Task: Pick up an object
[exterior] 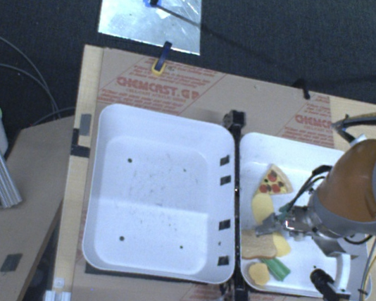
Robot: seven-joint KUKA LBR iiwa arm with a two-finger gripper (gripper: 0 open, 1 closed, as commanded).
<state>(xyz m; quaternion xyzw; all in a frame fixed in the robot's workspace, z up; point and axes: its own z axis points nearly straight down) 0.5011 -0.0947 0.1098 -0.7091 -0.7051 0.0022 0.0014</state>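
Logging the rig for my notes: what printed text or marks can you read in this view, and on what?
"CHEMCAST GP" in red, on the board behind the left bin.
The same red print on the board behind the right bin, too cut off and blurred to read whole.

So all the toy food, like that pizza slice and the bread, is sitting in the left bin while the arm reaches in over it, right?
Not quite: the camera view shows the pizza slice and the bread in the right bin, not the left one. The arm does reach in over that food.
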